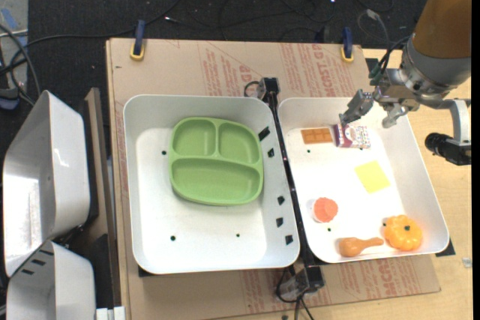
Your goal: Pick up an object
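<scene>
The right bin (420, 161) holds several small items: an orange waffle piece (316, 136), a purple and white packet (352, 136), a yellow square (372, 177), a red-orange disc (325, 209), an orange pumpkin (402, 231) and an orange gourd shape (358, 244). My gripper (373, 113) hangs over the far edge of this bin, open, with its fingers spread. Its left finger (355, 109) is just above the packet. Nothing sits between the fingers.
The left bin (142, 161) holds a green divided plate (217, 160). A black divider (279, 161) runs between the two bins. White tubs (41, 168) stand off the bench at the far left. Cables lie behind the bench.
</scene>
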You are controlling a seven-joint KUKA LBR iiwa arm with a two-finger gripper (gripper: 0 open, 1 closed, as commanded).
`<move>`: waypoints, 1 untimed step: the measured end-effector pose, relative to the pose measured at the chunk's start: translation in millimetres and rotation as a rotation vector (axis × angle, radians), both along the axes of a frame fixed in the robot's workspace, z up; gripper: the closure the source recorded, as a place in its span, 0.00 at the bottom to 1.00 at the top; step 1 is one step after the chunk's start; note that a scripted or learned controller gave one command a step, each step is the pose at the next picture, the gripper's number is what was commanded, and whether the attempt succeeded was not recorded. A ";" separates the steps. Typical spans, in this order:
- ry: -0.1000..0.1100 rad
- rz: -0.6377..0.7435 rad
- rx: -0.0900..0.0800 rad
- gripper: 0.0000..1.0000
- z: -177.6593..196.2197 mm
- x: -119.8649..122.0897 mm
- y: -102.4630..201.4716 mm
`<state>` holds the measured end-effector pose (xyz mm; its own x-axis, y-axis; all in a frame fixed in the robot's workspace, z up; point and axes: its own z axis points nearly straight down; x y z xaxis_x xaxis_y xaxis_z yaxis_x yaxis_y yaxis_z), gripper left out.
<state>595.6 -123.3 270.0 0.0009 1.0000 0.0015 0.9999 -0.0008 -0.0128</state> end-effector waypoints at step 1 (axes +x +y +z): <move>-0.013 0.002 -0.002 0.00 7.1 2.0 0.3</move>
